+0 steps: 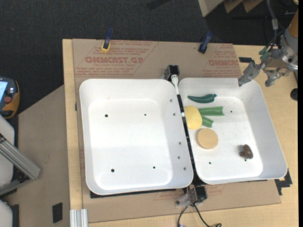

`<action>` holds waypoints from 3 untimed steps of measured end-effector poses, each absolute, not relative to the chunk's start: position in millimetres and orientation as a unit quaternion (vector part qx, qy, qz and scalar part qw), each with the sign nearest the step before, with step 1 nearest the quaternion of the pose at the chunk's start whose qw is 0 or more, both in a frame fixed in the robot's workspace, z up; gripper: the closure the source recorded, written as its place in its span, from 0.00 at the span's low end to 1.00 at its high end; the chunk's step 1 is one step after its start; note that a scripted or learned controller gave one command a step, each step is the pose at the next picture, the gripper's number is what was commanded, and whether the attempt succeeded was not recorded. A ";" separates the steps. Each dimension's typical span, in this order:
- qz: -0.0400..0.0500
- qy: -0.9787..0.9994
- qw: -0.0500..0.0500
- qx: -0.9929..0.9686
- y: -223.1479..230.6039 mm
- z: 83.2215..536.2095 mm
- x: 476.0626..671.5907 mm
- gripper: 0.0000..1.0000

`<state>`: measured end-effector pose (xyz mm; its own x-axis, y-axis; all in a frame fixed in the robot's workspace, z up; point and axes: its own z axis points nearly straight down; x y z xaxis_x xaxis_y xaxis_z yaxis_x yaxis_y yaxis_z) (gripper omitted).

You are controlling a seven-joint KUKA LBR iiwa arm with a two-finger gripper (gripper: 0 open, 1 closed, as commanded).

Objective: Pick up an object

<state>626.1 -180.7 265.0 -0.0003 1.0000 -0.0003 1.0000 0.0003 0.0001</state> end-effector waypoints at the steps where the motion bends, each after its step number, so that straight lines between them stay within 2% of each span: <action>1: 0.001 0.708 0.002 0.707 -180.8 276.1 626.8 1.00; 2: 0.000 0.706 -0.001 0.708 -183.3 314.2 538.3 1.00; 3: -0.001 0.705 0.000 0.710 -227.4 335.8 476.0 1.00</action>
<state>476.0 -227.4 335.8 0.0070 1.0000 -0.0013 1.0000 -0.0070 -0.0004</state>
